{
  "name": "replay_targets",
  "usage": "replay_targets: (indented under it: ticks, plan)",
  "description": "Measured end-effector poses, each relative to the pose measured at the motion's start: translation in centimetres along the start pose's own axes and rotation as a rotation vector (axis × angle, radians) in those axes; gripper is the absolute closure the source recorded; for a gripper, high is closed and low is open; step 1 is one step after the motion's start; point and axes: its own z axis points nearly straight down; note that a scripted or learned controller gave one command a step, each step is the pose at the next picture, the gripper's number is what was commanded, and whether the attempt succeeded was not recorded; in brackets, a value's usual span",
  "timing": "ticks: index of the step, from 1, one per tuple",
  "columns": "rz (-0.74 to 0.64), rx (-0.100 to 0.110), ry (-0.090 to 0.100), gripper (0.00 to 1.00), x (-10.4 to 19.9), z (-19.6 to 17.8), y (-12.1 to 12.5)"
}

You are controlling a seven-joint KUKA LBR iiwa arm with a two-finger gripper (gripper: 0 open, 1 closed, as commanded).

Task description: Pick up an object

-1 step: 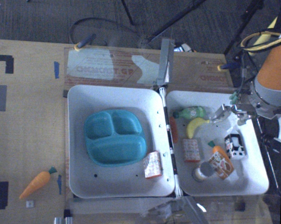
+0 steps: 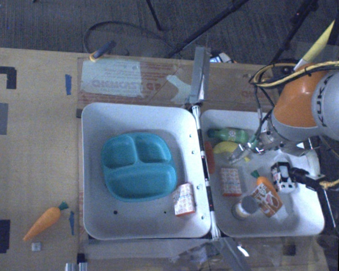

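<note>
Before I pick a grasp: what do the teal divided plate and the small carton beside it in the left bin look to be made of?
The teal divided plate looks like moulded plastic: one even colour, rounded compartment ridges, a soft dull sheen. The small carton looks like printed cardboard, with flat faces, crisp edges and a matte red-and-white print; the view is too coarse to rule out a plastic toy. Both lie in the left bin.

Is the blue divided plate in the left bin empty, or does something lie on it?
Empty. The blue plate shows three bare compartments; the small carton lies beside it on the left bin floor, at its lower right corner.
</note>
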Motion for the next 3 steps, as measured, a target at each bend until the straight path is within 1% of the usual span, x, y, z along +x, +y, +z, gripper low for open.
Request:
replay_targets:
  ticks: [1, 2, 3]
  plan:
    - [0.003, -0.001, 0.000, 1.00, -0.2, -0.8, 0.0]
    - [0.052, 0.000, -0.001, 1.00, 4.9, -14.9, 3.9]
    - [0.418, 0.005, 0.000, 1.00, 1.6, -8.6, 4.0]
